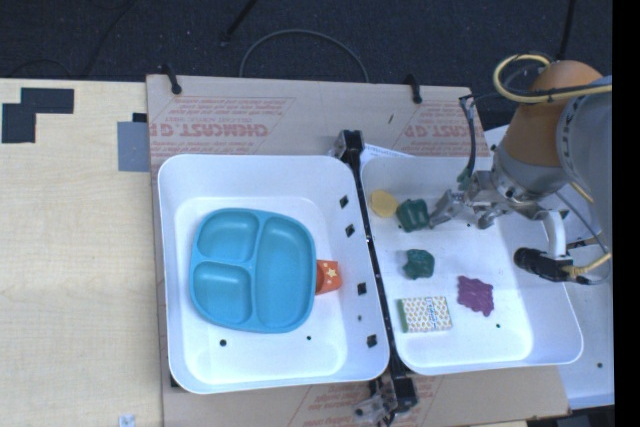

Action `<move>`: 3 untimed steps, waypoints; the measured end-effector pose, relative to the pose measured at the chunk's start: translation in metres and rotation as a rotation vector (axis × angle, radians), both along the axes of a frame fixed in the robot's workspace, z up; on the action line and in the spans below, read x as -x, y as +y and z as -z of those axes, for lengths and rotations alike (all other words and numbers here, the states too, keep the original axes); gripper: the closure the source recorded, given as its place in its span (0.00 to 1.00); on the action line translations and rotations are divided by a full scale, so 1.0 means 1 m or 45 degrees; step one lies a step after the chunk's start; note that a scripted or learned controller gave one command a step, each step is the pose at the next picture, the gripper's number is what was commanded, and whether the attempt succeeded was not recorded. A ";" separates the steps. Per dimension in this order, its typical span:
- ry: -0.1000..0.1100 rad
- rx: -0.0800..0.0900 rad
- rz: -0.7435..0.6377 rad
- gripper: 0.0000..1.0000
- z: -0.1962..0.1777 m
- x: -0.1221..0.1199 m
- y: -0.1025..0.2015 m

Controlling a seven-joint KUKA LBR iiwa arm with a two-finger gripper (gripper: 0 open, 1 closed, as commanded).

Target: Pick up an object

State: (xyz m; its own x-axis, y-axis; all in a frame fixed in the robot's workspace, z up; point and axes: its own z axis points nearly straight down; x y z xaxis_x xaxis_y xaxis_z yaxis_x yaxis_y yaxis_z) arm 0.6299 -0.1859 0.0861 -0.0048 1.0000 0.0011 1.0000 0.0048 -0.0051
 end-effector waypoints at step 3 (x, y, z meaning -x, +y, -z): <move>-0.011 0.003 0.003 1.00 -0.119 -0.012 -0.007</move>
